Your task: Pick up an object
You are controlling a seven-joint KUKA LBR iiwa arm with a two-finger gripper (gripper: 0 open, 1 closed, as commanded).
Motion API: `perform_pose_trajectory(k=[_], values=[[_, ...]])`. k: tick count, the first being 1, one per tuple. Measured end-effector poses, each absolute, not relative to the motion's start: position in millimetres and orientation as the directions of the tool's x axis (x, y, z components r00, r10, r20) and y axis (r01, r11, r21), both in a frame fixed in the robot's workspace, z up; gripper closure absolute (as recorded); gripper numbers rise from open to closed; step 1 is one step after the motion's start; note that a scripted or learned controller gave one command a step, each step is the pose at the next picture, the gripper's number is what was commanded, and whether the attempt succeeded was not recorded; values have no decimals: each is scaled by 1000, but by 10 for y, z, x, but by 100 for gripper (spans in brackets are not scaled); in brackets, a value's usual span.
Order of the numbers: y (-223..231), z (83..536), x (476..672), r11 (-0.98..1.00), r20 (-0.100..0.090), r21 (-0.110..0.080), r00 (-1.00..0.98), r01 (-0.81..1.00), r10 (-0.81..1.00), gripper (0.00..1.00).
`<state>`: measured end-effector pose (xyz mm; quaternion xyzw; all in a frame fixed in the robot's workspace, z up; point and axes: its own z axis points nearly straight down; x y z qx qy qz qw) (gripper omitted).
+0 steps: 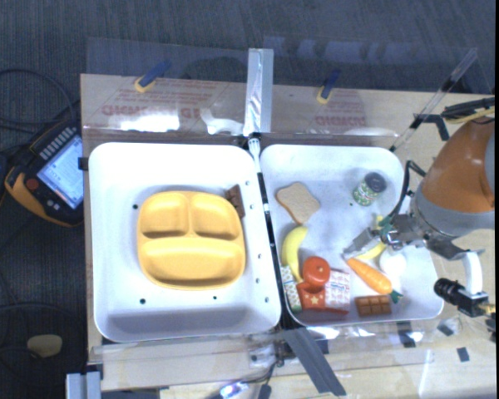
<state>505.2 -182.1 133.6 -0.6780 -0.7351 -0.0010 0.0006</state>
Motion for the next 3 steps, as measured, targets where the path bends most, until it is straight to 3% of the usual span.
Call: perform_pose_trajectory(k=[1,2,3], values=[[-2082,892,5700,10,19,6,-10,1000,1000,0],[-2120,951,5698,9,8,8,-9,1000,1000,100],[-1731,1996,5933,-3,-1,-5,3,1000,1000,100]])
